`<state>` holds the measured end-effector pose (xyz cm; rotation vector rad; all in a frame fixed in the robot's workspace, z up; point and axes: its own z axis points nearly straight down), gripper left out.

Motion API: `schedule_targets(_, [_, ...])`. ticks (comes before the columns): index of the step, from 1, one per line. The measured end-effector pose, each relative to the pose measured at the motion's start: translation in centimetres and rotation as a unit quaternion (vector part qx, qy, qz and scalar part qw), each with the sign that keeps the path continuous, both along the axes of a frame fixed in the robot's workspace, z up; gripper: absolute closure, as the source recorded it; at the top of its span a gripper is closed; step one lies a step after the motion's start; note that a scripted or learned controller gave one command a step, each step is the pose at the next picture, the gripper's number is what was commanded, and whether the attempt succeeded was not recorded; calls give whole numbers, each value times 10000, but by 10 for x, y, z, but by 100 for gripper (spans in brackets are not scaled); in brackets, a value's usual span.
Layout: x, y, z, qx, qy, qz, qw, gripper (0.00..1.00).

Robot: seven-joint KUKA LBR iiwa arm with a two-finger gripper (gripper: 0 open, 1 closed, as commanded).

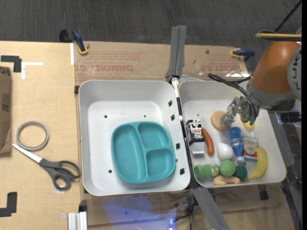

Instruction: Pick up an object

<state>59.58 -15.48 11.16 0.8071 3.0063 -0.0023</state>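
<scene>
Gripper [241, 110]: I see it low over the right bin [192, 92]; whether it is released or clenched I cannot tell
Nearest target: tan round object [219, 120], just to its left; looks light and rigid; I would take it across its width
Blue bottle [236, 140]: just below the gripper; smooth, likely slippery; best held at mid-body
Banana [259, 163]: further below, by the bin wall; soft, bruises easily
Teal tray [144, 152]: well to its left, in the other bin

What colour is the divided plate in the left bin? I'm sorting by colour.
Teal, plain all over; the camera view shows the divided plate clearly.
</scene>
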Motion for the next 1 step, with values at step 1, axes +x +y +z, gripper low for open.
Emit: schedule_targets(1, [1,35,-19,49,119,-835,9964,100])
